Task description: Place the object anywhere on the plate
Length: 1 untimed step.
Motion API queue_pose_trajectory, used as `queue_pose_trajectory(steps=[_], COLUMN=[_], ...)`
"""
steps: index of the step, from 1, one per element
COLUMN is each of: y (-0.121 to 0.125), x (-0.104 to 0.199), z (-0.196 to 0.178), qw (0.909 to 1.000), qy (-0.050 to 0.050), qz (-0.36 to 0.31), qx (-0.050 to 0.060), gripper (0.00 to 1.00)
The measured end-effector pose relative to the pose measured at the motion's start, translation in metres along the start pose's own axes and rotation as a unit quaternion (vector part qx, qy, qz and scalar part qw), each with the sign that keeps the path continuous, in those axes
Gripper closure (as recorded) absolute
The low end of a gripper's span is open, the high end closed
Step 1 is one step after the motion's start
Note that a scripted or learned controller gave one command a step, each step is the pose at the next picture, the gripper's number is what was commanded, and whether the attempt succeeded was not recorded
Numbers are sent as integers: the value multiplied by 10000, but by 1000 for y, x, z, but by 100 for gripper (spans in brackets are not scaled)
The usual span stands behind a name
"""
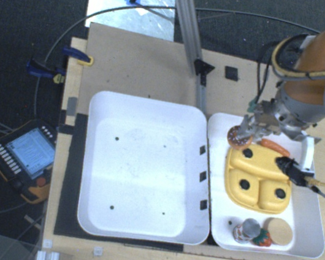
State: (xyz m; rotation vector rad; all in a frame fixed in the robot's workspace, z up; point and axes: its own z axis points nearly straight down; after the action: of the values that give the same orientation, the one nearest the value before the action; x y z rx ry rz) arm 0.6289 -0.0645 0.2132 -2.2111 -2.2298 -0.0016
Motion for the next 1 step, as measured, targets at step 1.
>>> queue_pose_trajectory(steps=[1], y=[-20], x=[40], z=[4], qw=[10000], qy=[-1], qz=[1], qx=[4], gripper=[100])
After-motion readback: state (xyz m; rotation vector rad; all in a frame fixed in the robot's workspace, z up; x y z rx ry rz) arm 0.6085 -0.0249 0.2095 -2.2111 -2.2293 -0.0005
